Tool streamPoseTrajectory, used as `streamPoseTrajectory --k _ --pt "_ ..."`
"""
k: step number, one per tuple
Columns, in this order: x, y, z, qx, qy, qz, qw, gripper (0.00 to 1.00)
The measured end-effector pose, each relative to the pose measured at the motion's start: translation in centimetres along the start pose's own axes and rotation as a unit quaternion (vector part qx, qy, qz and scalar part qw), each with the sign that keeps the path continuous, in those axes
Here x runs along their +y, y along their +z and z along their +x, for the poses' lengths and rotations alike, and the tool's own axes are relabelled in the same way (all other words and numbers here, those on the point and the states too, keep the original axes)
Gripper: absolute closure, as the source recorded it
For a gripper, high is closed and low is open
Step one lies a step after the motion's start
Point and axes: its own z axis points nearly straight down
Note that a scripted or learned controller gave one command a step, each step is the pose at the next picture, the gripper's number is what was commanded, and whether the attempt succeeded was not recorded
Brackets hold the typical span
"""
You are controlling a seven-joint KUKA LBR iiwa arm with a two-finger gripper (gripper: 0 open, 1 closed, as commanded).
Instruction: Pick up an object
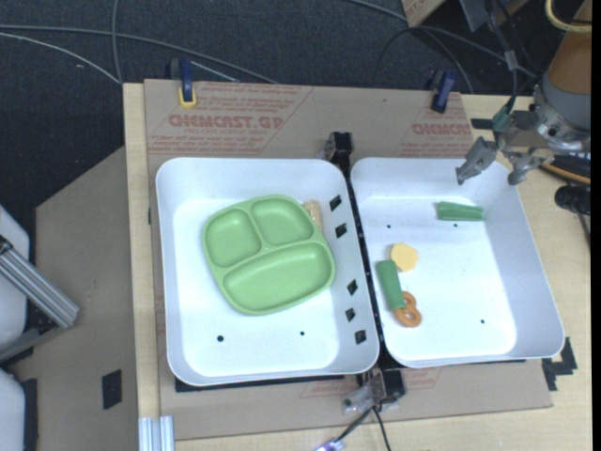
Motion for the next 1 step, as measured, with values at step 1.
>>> streamPoseTrajectory --k 1 --pt "0.25 -0.84 0.05 -0.001 -0.002 -0.007 1.0000 0.00"
